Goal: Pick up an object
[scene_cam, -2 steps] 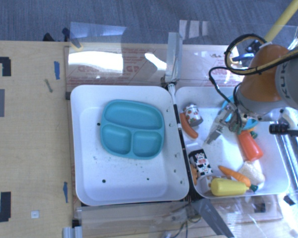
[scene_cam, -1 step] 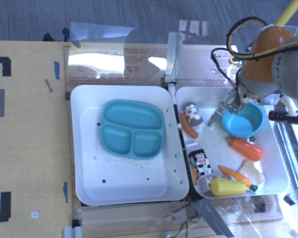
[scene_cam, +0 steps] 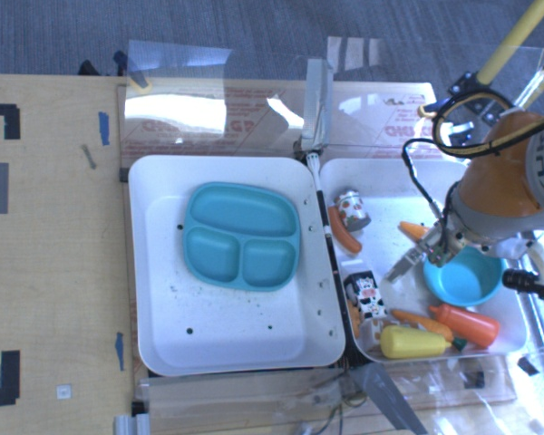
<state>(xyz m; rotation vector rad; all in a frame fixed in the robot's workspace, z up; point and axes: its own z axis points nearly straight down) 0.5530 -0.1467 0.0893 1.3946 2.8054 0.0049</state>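
My gripper (scene_cam: 415,259) hangs low over the right bin (scene_cam: 390,175), below the arm's orange band (scene_cam: 494,188). It sits just left of a blue bowl (scene_cam: 464,281) and close to that bowl's left rim. A small orange piece (scene_cam: 413,229) lies just above the gripper. Further left are a white and red toy figure (scene_cam: 349,208), an orange sausage shape (scene_cam: 344,235) and a black and white cow-patterned item (scene_cam: 366,295). Along the bin's front lie a yellow item (scene_cam: 412,341), a thin carrot (scene_cam: 417,318) and a red-orange item (scene_cam: 468,324). I see nothing held.
The left bin (scene_cam: 154,270) bears a blue divided plate (scene_cam: 242,236). A raised divider (scene_cam: 326,243) separates the two bins. Clear plastic panels (scene_cam: 254,120) stand behind them. Black cables (scene_cam: 435,143) loop off the wrist at the right bin's back.
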